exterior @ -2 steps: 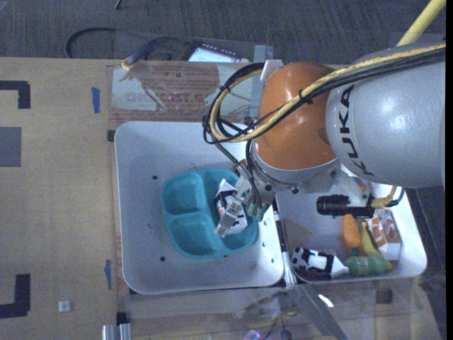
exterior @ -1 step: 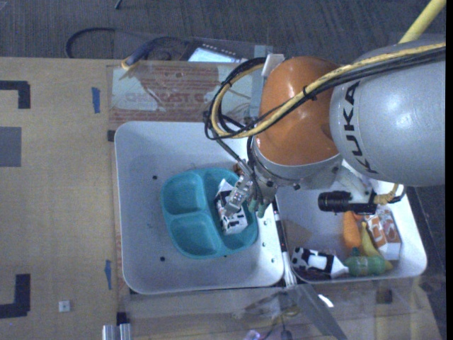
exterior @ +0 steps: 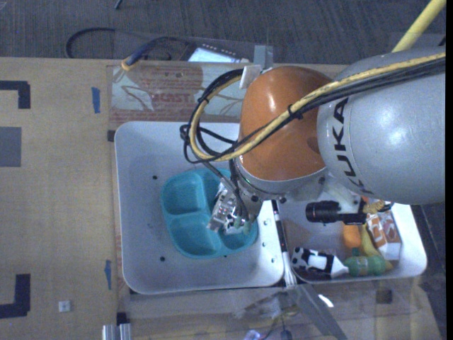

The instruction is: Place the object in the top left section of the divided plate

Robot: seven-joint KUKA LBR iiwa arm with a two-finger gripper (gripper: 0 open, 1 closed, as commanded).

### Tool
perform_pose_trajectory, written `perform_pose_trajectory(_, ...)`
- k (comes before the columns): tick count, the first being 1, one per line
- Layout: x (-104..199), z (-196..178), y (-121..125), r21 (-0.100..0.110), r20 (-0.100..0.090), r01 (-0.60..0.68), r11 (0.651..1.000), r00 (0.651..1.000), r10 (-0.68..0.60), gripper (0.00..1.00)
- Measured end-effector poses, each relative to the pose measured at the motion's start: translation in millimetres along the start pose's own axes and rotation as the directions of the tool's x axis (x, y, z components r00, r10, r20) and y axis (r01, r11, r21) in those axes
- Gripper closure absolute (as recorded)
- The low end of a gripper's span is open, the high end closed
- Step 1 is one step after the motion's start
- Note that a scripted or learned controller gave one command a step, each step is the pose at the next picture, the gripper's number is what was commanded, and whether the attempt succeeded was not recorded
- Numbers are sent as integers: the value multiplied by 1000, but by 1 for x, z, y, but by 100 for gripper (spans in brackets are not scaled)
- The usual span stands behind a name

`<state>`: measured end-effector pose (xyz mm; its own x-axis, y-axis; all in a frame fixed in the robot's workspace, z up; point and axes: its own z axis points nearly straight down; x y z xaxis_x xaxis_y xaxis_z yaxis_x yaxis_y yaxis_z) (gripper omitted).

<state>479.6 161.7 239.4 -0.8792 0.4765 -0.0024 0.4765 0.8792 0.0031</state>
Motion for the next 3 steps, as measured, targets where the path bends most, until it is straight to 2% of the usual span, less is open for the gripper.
perform_pose_trajectory(1,-10,1,-17,2,-1,117,993,993,-117,100)
perform_pose_trajectory(2,-9,4,-6,0,0,195,981,981,-195,100)
perform_pose_trajectory(3,-10,-49,-17,0,2,276,961,961,-276,100)
